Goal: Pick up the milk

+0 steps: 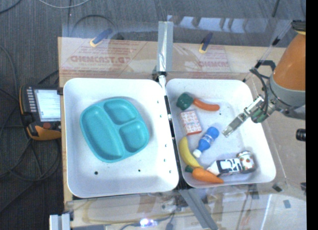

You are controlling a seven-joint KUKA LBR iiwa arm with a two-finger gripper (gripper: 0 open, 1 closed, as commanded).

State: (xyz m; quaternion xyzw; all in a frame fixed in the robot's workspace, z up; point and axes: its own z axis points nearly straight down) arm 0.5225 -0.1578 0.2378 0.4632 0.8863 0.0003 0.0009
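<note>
A small red-and-white carton [191, 122], which looks like the milk, lies flat in the upper left part of the right bin [258, 139]. My gripper [227, 131] hangs over the middle right of that bin, slanting down and to the left from the wrist. Its tip is about a carton's length to the right of the milk, just right of a blue bottle [207, 140]. It touches neither of them, and nothing shows in its grasp.
The right bin also holds a green block [185, 101], an orange carrot [206, 106], a banana [186, 153], a second carrot [206, 175] and a black-and-white item [232, 165] at the front. The left bin [74, 174] holds a teal divided plate [115, 128].
</note>
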